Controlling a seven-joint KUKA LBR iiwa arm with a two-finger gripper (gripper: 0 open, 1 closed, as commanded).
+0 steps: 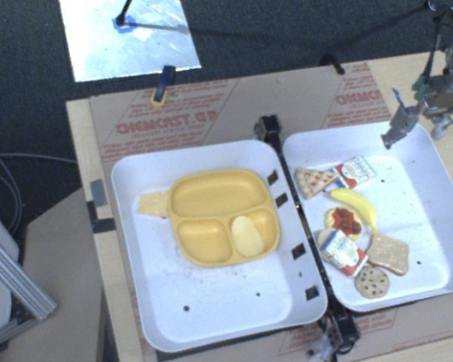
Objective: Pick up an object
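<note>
The arm reaches in at the far right, its gripper [414, 122] hanging low, pointed left, fingers splayed apart and holding nothing.

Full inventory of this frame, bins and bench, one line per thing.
Left bin: 1, white, bench left.
Right bin: 1, white, bench right.
Divided tray: 1, yellow, left bin centre.
Oval piece: 1, pale yellow, tray's lower right compartment.
Flat slice: 1, pale yellow, beside tray's left edge.
Pizza slice: 1, tan and red, right bin upper left.
Banana: 1, yellow, right bin middle.
Cookie: 1, brown, right bin bottom.
Toast: 1, tan, beside cookie.
Cardboard sheet: 1, brown, under bins.
Gripper: 1, grey, over right bin's upper right corner.
</note>
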